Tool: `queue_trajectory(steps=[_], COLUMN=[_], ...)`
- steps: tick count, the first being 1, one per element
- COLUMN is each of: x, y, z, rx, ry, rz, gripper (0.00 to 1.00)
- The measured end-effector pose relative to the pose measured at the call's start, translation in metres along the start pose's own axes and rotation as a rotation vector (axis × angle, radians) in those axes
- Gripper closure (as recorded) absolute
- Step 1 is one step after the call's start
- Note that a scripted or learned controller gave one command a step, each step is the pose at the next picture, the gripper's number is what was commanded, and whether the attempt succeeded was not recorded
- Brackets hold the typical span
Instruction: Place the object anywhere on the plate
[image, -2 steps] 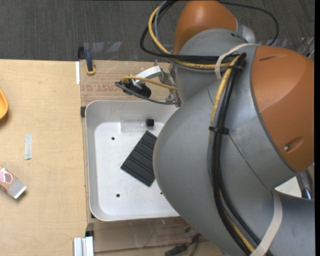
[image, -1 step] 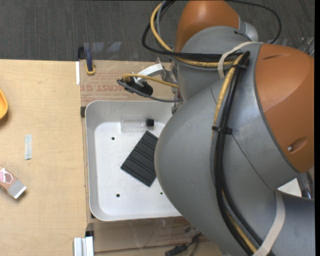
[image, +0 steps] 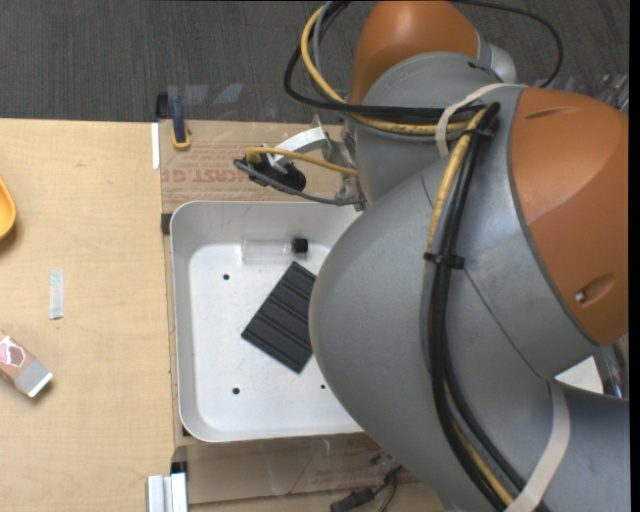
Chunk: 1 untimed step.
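Tan bench (image: 90, 220) fills the left, bearing an orange rim at the far left edge (image: 5, 212), a small pale strip (image: 56, 295) and a pink-and-white packet (image: 20, 367). Right of these sits a white bin (image: 200, 400) holding a clear tube with a black cap (image: 272, 247) and a black ribbed slab (image: 282, 317), either possibly the object; which, I cannot tell. No plate is evident. The grey-and-orange arm (image: 470, 300) covers the right, hiding its jaws, so their state cannot be told. Judging by this, the pick step is at hand; next calls for a grasp.
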<state>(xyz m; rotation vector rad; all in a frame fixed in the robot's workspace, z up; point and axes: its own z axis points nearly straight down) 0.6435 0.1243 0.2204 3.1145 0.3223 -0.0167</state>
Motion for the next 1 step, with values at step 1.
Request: queue_trajectory(steps=[1], x=[-0.0004], y=[0.0025], z=[-0.0082], rx=[-0.002], ry=[-0.003], rz=[0.001], gripper=[1.00])
